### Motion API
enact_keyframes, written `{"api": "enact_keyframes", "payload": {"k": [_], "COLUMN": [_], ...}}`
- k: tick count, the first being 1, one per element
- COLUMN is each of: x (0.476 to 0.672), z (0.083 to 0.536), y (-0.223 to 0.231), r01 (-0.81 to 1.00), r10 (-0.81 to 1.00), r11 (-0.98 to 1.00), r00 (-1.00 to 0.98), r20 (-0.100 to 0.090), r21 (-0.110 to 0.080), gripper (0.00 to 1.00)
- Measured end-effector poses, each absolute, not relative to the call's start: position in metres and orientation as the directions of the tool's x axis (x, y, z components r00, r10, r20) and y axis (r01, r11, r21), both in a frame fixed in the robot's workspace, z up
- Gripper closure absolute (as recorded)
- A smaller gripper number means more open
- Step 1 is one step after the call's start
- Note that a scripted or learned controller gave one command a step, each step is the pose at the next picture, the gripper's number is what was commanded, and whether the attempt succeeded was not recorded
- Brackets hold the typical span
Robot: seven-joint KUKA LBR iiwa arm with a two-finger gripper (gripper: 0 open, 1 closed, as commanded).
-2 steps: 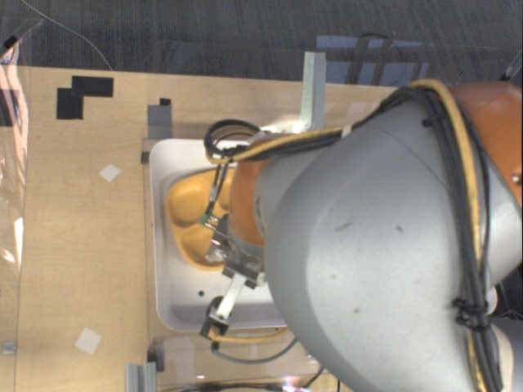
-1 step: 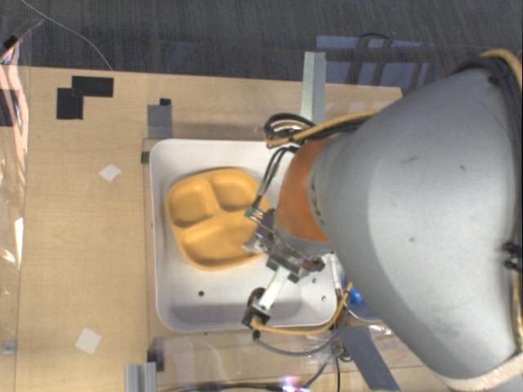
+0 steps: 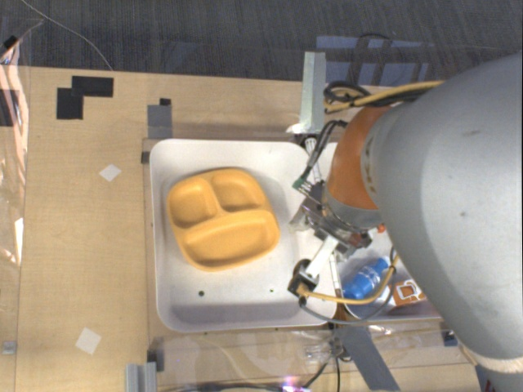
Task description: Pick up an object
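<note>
Claw [image 3: 325, 219] hung by the right wall of the left bin [image 3: 245, 310]; open or closed, I could not tell. Left of it lay a yellow divided plate [image 3: 222, 217], probably light, stiff, slick plastic, best pinched at its rim. Just right, a blue bottle [image 3: 365, 278] looked likely to roll

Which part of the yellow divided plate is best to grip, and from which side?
Probably the raised rim of the yellow plate, from straight above, with one finger inside the large compartment and one outside. The plate lies flat and looks too wide to span, and the bin floor beside that edge is bare.
</note>
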State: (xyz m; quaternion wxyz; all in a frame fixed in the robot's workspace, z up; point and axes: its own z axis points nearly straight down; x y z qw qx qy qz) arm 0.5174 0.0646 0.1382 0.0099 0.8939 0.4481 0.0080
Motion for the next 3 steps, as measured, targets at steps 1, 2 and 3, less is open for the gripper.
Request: {"api": "enact_keyframes", "payload": {"k": [1, 2, 3], "x": [0.5175, 0.5175, 0.5175], "z": [0.1380, 0.1379, 0.1378], "y": [0.0647, 0.0647, 0.0647], "r01": [0.801, 0.801, 0.801], "r10": [0.802, 0.802, 0.802], "r11": [-0.598, -0.598, -0.598], "r00": [0.598, 0.598, 0.598], "r20": [0.005, 0.005, 0.005], "r21": [0.025, 0.025, 0.026], "gripper": [0.00, 0.00, 0.00]}}
